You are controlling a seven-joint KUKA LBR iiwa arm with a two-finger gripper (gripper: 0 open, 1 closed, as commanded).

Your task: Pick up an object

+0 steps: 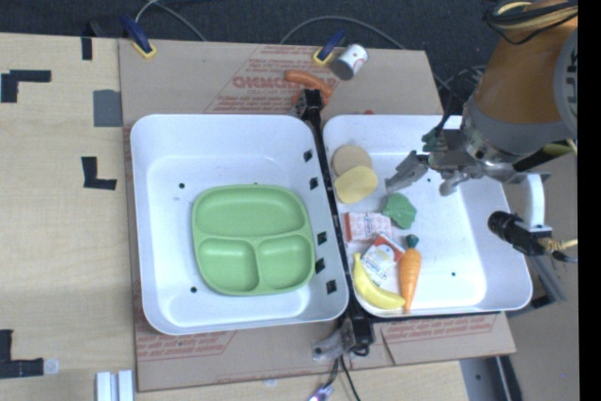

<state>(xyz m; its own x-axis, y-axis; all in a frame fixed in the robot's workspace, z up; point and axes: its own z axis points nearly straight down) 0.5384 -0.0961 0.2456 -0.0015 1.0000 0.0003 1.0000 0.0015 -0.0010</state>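
Claw (427,176) of the grey arm hangs over the right bin (488,296), its two fingers spread apart with nothing between them; one finger (406,172) points toward the bin's left wall, the other (453,183) sits nearer the arm. Taking the green leafy toy (401,208) as landmark: the claw is just above and to the right of it, apart from it as far as the slant allows one to judge. Up and left of the leafy toy lie two pale rounded pieces, a tan one (348,157) and a yellow one (356,184), touching each other against the bin's left wall. Left and below it is a red-and-white packet (365,225); below that a second small packet (379,262). Straight below the leafy toy stands the carrot (409,270), and lower left of it the banana (373,291) curves along the bin's near corner. Far left of the leafy toy, in the left bin (160,155), rests a green divided plate (252,238).
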